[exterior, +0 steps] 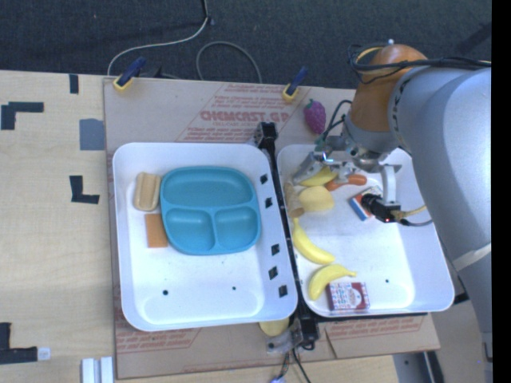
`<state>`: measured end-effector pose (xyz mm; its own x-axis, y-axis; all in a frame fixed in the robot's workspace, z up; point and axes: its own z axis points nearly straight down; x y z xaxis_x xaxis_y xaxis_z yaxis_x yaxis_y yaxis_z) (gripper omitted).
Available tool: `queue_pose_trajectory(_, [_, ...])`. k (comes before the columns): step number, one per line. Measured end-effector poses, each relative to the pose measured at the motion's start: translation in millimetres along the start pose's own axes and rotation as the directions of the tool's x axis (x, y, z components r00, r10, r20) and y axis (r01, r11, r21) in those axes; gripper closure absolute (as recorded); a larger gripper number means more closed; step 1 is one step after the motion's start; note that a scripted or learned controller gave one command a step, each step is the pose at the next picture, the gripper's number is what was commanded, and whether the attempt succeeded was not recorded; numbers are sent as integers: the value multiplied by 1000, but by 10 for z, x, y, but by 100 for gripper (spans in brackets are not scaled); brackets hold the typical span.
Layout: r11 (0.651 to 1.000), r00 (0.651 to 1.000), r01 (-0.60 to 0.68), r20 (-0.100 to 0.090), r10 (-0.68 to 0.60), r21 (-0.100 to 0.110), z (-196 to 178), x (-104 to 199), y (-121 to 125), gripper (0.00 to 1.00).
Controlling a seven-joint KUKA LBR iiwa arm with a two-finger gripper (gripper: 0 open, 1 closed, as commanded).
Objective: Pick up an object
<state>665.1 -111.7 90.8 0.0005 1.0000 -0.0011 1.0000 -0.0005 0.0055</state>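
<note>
Claw at the far left corner of the right bin, lowered among the food there; whether it is spread or pressed together I cannot tell, since my wrist hides its tips.

Step in hand, as I judge it: the reach down to an object, with no lift begun. Nothing can be seen pinched. The next move calls for a firm close on one piece and a straight rise clear of the bin's wall.

Pose: my grey arm enters from the right, bulky over the bin's far right corner, the orange band above the wrist, which bends down and leftward toward the divider between the bins.

Contents, largest first. Left bin: blue tray at the middle; tan bread slice and orange block along the left edge. Right bin: lemon just beside the claw, the likeliest target; two bananas toward the near left corner; small red box at the near edge; carrot by the wrist.

Outside the bins: purple fruit on the cardboard beyond the far edge.
</note>
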Motion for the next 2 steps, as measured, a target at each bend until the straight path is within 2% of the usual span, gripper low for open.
queue_pose_trajectory(1, [1000, 1000, 2, -1, -2, -4, -72, -435, 70, 0])
queue_pose_trajectory(2, [1000, 1000, 1, 7, -1, -19, -230, -455, 103, 100])
